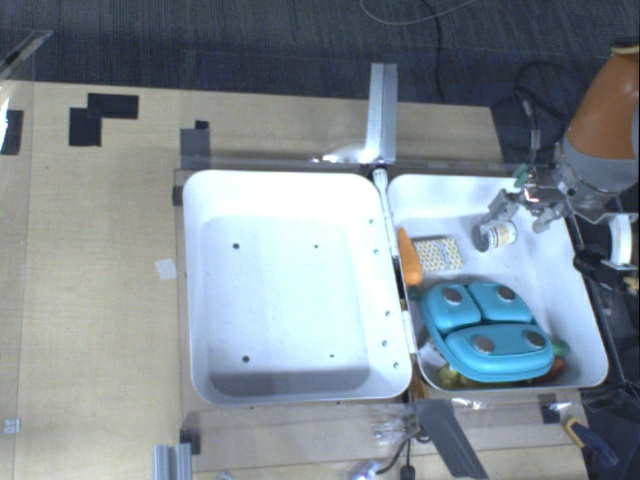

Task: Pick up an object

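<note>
The arm entered from the right, its orange band (606, 108) high at the frame's edge and the grey wrist below it, reaching over the upper right part of the right bin (590, 318). The gripper (522, 208) hung above that bin's far end, with its fingers (497, 211) spread apart; a small pale cylindrical object (495, 235), perhaps a little bottle or roll, sat just below and beside the left finger, but whether it was touched or gripped could not be told, since it did not lie plainly between the two. The rest of the bin's load lay toward its near end: a large blue plastic tray (487, 330) with rounded compartments and grey dots, tilted and resting over smaller items whose green and red edges peeked out beneath it. Just beyond the tray lay a small speckled rectangular packet (437, 254), and along the bin's left wall stood a slim orange piece (408, 258), close to the divider. The left bin (200, 298) lay beside it, the two rims touching along the middle. Both bins rested on the pale wooden tabletop (90, 298), which carried black marker shapes (100, 116) near its far left corner.
</note>
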`<action>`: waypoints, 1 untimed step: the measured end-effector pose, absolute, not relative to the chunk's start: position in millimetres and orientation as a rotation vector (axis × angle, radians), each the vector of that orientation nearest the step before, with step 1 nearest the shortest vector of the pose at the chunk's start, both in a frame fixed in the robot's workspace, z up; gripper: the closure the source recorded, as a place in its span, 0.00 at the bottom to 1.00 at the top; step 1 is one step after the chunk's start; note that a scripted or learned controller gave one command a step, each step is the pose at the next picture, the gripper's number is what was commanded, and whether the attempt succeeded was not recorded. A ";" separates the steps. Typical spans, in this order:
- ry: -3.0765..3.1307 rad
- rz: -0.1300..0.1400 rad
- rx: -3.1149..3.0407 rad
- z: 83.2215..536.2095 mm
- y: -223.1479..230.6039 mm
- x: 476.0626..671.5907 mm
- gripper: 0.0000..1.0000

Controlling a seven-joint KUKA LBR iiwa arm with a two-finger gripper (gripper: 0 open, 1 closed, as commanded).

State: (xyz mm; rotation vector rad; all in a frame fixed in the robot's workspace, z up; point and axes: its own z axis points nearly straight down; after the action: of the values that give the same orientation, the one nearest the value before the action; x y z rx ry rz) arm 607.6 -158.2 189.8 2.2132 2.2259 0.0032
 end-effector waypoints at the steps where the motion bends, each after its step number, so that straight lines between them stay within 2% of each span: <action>1: 2.110 0.014 2.314 90.3 -203.0 641.5 0.00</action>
State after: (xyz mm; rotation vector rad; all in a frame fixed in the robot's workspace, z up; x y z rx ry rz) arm 641.5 -203.0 90.3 2.3139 2.1101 0.0142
